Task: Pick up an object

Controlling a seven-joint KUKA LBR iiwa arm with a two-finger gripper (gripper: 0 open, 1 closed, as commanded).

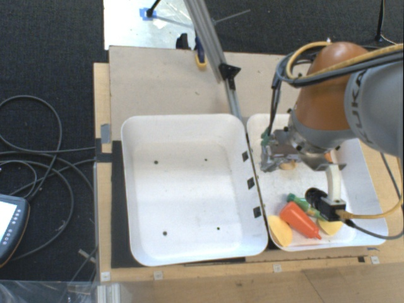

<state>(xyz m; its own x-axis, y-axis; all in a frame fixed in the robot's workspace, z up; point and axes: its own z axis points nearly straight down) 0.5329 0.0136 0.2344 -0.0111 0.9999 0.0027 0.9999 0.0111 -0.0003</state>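
Note:
My gripper hangs low over the upper left part of the right bin, close to the wall between the two bins. A small tan object shows right beside the gripper; whether it is held I cannot tell. Toward the bin's front lie an orange carrot-shaped toy with a green top, a yellow piece to its left and another yellow piece to its right. The arm's grey and orange wrist hides the back of this bin.
The left bin stands next to the right one, their walls touching near black clips. A slanted metal pole crosses the board behind the bins. Cables and a tablet lie on the floor at left.

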